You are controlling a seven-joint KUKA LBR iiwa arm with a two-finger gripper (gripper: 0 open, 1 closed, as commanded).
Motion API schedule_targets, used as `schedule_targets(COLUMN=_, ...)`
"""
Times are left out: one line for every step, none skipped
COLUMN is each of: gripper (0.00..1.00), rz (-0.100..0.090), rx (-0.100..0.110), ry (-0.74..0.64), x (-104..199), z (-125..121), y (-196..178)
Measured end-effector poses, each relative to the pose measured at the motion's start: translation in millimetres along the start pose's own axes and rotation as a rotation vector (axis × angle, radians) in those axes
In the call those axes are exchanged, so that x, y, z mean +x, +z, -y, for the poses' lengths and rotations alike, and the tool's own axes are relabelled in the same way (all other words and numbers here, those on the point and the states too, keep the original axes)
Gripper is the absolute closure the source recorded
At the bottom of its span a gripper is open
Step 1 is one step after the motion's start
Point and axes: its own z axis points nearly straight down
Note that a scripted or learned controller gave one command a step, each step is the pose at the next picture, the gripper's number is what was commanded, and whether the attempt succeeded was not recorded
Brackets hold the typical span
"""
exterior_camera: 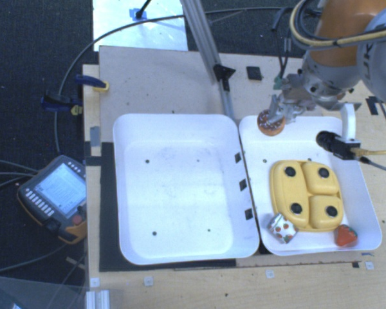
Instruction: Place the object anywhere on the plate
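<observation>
In the right bin [367, 205], the yellow plate [307, 195] lies flat with three shallow compartments, each marked by a dark dot. All places below are given from this plate.

Beyond the plate's far-left corner, at the bin's far edge, the tool [275, 116] hangs low under the grey arm [373, 50]. A small round object [269, 125], brown with a pale rim, sits at the tool's tip. It looks pinched between the fingers, so I log the tool as clamped on it, though the view is small and somewhat blurred there. The object is apart from the plate and does not touch it; it is over the bin's far rim area, not on the plate.

Just off the plate's near-left corner: a small white die-like cube [282, 228] with coloured spots, touching or nearly touching the plate edge; cannot tell which.

Just off the plate's near-right corner: a small red-orange item [346, 236], resting against the bin wall.

Beyond the plate's far-right corner: a black cylindrical fitting [334, 144] on a white bracket, with a cable leading off to the right.

Well to the plate's left: the left bin [135, 172], white, with a few dark dots on its floor. Farther left still, off the bench [161, 82], a handheld pendant [55, 195] with a lit screen lies on the dark floor.
</observation>
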Motion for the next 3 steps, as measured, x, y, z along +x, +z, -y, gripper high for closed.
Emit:
schedule_targets(gripper=1.0, rz=0.0, rx=0.002, ry=0.001, x=45, z=3, y=21)
schedule_targets(gripper=1.0, rz=-0.001, rx=0.0, ry=-0.001, x=102, z=-7, y=26)
schedule_targets(gripper=1.0, rz=0.0, rx=0.003, ry=0.001, x=153, z=-8, y=57)
